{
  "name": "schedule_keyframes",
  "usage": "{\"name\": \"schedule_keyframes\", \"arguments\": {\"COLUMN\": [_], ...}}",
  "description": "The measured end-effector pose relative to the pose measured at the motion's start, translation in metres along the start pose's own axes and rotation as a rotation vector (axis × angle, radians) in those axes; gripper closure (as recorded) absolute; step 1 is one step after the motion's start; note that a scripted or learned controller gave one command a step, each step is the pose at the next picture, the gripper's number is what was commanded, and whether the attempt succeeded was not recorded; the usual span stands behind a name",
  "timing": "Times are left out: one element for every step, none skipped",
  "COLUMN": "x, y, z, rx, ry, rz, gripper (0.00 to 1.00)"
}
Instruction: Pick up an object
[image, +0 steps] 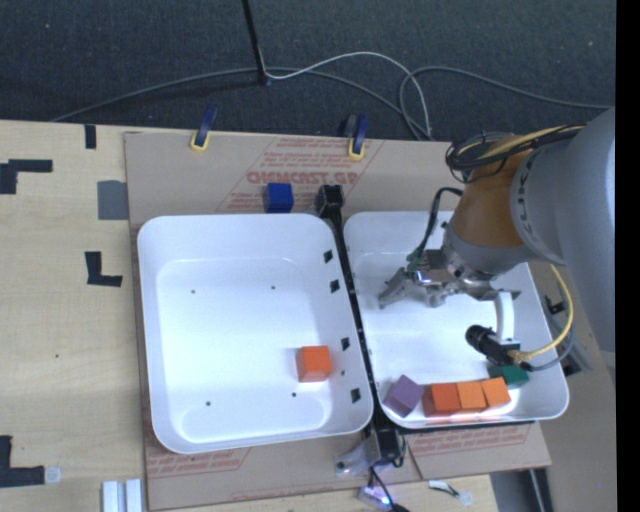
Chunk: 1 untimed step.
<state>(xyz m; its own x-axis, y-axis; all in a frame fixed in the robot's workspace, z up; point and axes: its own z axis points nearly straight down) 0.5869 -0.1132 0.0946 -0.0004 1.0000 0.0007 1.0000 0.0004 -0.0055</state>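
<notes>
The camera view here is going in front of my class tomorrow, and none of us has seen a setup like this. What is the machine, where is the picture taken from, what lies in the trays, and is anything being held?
The picture is taken from one camera fixed above a bench, looking down at a slant. The grey machine with the orange band is a robot arm reaching in from the right. At its tip is a gripper, a small two-finger claw, hanging over the right tray. I see nothing between its fingers, so nothing is held.

Two shallow white trays sit side by side. The left tray holds one orange block. Along the near edge of the right tray lie a purple block, a row of orange blocks and a small green piece. A blue block sits outside the trays, on the cardboard behind them.

Its job is to pick up one object.
</notes>
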Motion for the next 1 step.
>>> {"name": "schedule_keyframes", "arguments": {"x": [0.0000], "y": [0.0014], "z": [-0.0129], "rx": [-0.005], "ry": [-0.001], "rz": [0.000], "gripper": [1.00]}}
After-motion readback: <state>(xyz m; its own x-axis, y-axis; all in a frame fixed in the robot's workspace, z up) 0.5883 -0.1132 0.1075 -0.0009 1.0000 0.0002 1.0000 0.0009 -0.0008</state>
